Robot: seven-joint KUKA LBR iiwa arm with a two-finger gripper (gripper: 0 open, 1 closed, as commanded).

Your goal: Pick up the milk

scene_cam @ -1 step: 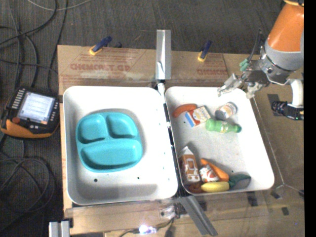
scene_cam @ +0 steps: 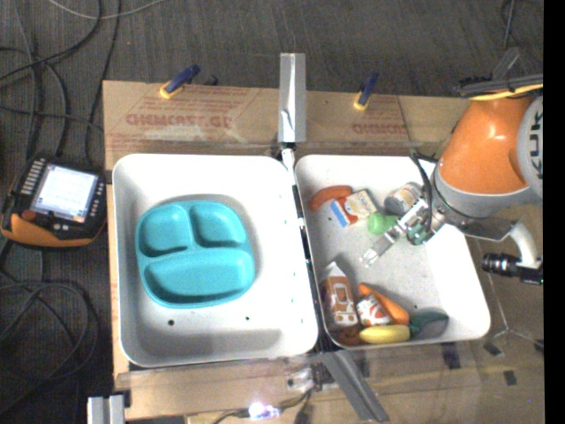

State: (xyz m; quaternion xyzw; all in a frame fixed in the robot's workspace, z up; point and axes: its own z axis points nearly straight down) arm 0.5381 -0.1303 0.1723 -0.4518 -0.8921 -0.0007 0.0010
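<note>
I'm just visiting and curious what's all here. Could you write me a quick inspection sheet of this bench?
Surface: two white bins, left bin and right bin, on a cardboard sheet.
Job's things: milk carton at the right bin's near wall.
Clutter: turquoise tray in the left bin; carrot, banana, other toy foods in the right.
Grippers: gripper low over the right bin, apart from the milk carton.
Cables: several on the floor.
Surroundings: handheld screen at left; clamps.

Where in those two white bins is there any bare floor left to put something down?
Left bin: a strip around the blue tray, widest along the near wall. Right bin: a patch mid-floor, between the gripper and the near-corner pile by the milk carton. The far-left corner is crowded.
</note>
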